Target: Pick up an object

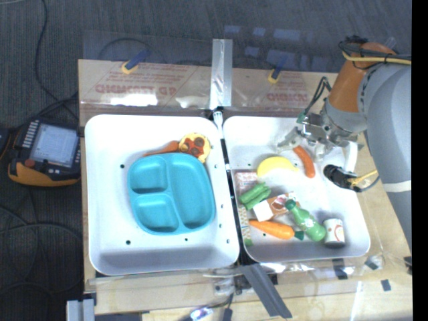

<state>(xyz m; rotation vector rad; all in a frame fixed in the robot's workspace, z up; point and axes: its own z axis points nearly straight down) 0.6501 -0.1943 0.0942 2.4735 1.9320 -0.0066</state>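
In the camera view, you are looking down on a surface [100, 79] carrying two white bins. The left bin [107, 199] is holding a blue divided tray [170, 192], with a small yellow-and-orange toy [194, 144] lying just beyond the tray's upper edge. The right bin [348, 246] is holding the pile of candidates: a yellow lemon-like piece [277, 166], a red sausage [305, 160] just beside it, a green vegetable [255, 194], an orange carrot [271, 229], a green bottle [304, 221] and a small can [334, 230] toward the lower right.

Your arm [351, 89] is reaching in from the upper right of the frame, and the end effector [309, 138] is hanging over the upper part of the right bin, right above the top end of the red sausage. Whether it is spread or pressed together, I cannot tell from here; nothing is visibly pinched in it.

To do this step well, you are best aiming at the sausage, since it is lying nearest and mostly apart from the clutter. Try lining the closing direction across its narrow width, centring on its middle rather than its tip, and watching that the lemon-like piece beside it is not getting nudged or caught as you descend.
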